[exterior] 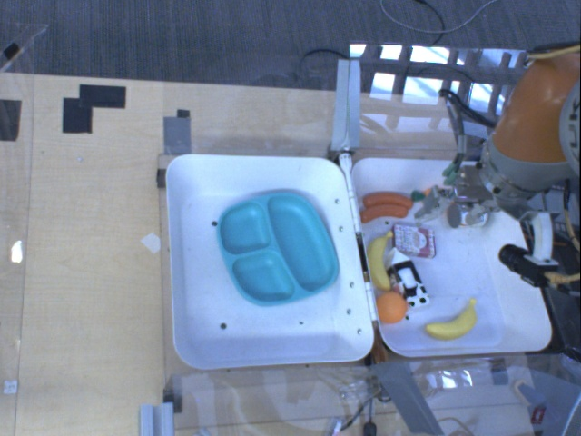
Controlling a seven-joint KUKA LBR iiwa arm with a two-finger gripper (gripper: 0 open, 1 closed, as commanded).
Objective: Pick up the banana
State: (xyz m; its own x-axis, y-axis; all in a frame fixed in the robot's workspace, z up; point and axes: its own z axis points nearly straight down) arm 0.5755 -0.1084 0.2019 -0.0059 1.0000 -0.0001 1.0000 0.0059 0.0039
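Right bin (536,334), banana (452,323), orange (391,308), left bin (195,334), blue tray (277,246)

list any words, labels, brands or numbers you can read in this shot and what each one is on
No text can be read in this picture.
Small red and white packet in the right bin: it bears printing, too small and blurred to read.
Black and white item beside the orange: a pattern, no legible letters.
Black shapes on the bench: plain patches, no text.
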